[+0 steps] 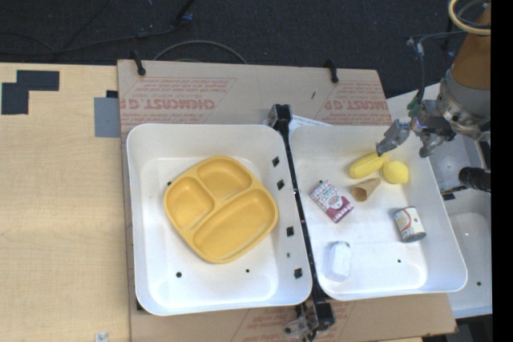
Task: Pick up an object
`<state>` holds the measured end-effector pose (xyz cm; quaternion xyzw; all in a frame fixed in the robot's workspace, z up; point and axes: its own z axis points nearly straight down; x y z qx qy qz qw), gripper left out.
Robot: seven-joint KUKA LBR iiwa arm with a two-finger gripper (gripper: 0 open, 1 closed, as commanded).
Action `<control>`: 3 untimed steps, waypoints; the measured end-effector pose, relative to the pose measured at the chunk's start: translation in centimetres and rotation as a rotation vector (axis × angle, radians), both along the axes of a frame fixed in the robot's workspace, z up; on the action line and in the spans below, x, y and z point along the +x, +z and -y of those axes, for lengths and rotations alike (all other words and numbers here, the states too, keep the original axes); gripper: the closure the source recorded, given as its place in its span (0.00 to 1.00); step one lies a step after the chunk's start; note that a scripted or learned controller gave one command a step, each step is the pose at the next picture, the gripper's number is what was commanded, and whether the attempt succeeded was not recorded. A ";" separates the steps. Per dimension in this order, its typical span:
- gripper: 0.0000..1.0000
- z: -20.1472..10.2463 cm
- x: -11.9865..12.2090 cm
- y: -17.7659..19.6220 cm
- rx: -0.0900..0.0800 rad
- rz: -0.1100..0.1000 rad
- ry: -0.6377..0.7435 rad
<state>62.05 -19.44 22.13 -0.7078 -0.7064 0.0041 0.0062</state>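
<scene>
The right bin (439, 272) holds several small objects: a yellow banana-shaped piece (365, 166), a yellow lemon (395, 171), a tan cone-shaped piece (366, 189), a red and white carton (331, 200), a small tin can (410, 223) and a white object (340, 259). My gripper (412, 138) hovers above the bin's far right corner, just up and right of the lemon. Its two fingers are spread apart with nothing between them.
The left bin (148, 172) contains a yellow divided plate (221, 207). A black divider (293, 204) runs between the bins. Cardboard lies under both bins, with a wooden bench surface to the left and cables on the dark floor behind.
</scene>
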 end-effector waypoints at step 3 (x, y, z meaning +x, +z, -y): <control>0.00 -1.2 0.1 -11.0 0.000 0.007 0.003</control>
